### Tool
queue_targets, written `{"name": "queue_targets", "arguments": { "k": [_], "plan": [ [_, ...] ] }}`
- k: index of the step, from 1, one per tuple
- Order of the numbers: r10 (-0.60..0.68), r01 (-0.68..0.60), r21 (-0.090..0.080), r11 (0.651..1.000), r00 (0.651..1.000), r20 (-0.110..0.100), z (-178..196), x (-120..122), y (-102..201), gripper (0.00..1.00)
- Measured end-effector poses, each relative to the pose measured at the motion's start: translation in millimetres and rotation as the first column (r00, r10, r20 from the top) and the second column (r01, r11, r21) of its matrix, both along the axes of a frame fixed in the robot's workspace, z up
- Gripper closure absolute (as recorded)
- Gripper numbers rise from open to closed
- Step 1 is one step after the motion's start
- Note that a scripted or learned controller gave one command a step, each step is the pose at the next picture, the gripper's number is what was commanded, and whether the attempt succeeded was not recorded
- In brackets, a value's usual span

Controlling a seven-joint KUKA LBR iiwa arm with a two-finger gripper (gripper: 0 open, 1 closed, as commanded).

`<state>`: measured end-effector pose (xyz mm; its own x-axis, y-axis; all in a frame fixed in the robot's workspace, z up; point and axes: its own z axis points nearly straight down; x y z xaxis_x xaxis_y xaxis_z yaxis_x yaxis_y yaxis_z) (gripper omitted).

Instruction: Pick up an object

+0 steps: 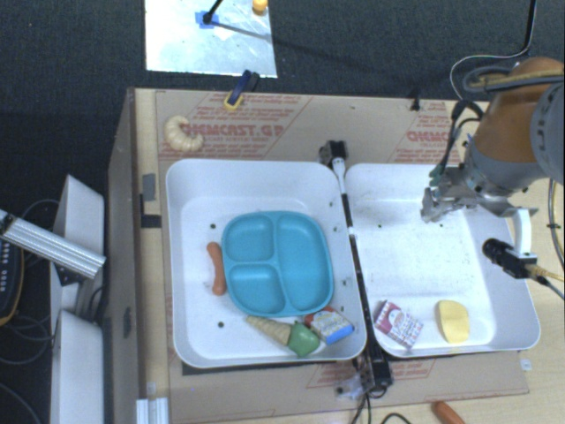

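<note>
My gripper hangs over the upper part of the right bin, above bare white floor, on the grey arm with its orange band. Nothing shows in its grasp. In that bin's near corner lie a red and white packet and a yellow wedge, well below the gripper. The left bin holds a blue divided plate, an orange sausage, a cone with a green tip and a small blue and red box.
A black divider runs between the bins. On the cardboard behind them lie a pale curled toy and a blue and yellow clip. A black fitting sticks out over the right bin's right side.
</note>
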<state>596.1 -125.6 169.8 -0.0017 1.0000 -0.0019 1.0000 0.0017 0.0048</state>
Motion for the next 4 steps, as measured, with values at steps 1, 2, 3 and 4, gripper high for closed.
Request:
{"name": "queue_targets", "arguments": {
  "k": [1, 2, 3, 4],
  "plan": [
    [0.000, 0.000, 0.001, 1.000, 1.000, -0.002, -0.9, -0.5, 0.4, 0.00],
    [0.000, 0.000, 0.001, 1.000, 1.000, -0.002, -0.9, -0.5, 0.4, 0.00],
    [0.000, 0.000, 0.001, 1.000, 1.000, -0.002, -0.9, -0.5, 0.4, 0.00],
    [0.000, 0.000, 0.001, 1.000, 1.000, -0.002, -0.9, -0.5, 0.4, 0.00]
  ]
}}
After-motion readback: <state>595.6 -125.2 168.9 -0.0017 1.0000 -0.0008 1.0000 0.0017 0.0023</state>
